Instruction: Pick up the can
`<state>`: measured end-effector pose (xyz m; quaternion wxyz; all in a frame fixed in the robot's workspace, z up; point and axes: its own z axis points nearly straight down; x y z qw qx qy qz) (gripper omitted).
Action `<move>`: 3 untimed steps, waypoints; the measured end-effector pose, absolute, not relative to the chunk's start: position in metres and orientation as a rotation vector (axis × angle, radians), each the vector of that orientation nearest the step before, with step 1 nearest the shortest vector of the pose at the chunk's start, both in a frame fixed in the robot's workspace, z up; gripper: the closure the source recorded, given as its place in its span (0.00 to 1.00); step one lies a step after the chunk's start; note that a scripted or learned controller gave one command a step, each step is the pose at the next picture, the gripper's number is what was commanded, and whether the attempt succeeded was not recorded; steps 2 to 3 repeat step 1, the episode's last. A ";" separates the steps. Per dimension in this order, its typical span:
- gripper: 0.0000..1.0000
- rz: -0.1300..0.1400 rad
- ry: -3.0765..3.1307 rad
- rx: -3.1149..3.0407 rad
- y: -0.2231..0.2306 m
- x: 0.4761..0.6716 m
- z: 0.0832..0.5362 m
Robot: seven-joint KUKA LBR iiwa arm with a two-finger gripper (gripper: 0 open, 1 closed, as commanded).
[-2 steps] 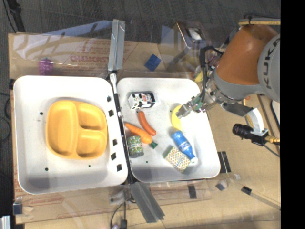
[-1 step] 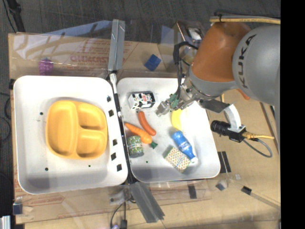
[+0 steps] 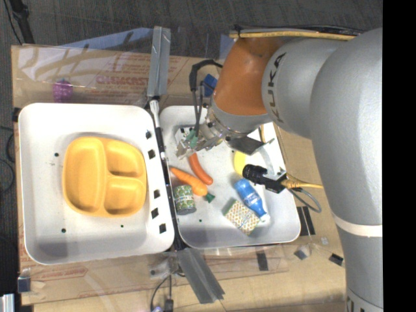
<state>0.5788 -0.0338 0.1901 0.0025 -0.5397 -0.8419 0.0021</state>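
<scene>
Hovering in the upper part of the right white bin, my gripper sits above the orange carrots; whether it is spread or closed I cannot tell. The small green-labelled metal can lies lower, against the bin's left wall. It looks light, rigid and slick, so I would pinch across its round sides.

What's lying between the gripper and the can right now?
In the camera view, two carrots lie between the gripper and the can, in the right bin.
</scene>
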 end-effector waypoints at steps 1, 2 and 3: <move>1.00 0.004 -2.616 -1.738 0.022 0.611 0.207; 1.00 0.004 -2.616 -1.738 0.022 0.611 0.207; 1.00 0.004 -2.616 -1.738 0.022 0.611 0.207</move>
